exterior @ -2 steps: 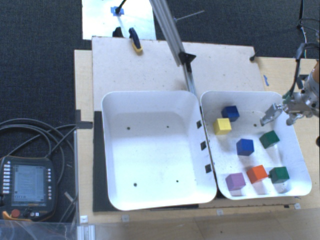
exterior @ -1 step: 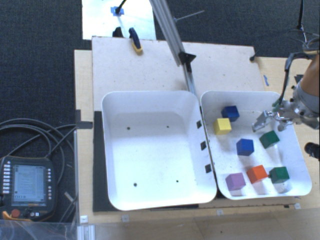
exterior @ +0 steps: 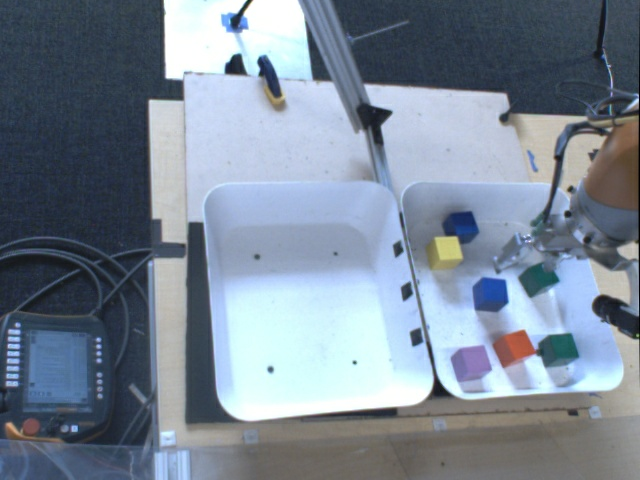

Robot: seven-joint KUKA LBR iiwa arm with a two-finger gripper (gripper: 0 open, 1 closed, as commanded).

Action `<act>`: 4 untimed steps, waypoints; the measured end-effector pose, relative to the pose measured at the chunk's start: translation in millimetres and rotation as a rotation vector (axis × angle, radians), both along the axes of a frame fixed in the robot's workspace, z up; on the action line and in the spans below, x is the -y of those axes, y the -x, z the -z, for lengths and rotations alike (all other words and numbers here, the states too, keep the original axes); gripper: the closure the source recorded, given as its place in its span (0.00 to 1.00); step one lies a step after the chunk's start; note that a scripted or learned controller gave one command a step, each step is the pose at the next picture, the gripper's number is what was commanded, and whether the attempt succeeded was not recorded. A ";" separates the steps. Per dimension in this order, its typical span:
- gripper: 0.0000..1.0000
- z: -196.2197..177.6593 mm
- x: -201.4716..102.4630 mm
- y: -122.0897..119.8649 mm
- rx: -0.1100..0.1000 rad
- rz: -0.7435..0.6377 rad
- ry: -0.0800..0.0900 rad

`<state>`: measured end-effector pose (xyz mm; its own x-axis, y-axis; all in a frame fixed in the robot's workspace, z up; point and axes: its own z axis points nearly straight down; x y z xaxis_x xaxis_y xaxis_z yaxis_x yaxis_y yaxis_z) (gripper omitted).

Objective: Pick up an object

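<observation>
Green block (exterior: 538,279) at frame right lies under the hand (exterior: 527,254); finger spread cannot be told. Approach step; next, descend squarely.

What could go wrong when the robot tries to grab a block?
The gripper is right by a green block, close to the right bin's far side, so it might only nudge that block away. The blue block sits nearby and could get bumped. Another green block and an orange block sit close together, so a grab there might catch both.
</observation>
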<state>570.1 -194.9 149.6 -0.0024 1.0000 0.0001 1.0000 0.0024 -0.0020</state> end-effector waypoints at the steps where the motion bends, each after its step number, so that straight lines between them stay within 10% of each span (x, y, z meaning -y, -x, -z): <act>1: 1.00 -13.9 0.5 -1.8 0.007 -0.002 0.002; 4: 1.00 -105.8 -42.1 -3.6 0.003 -0.006 -0.001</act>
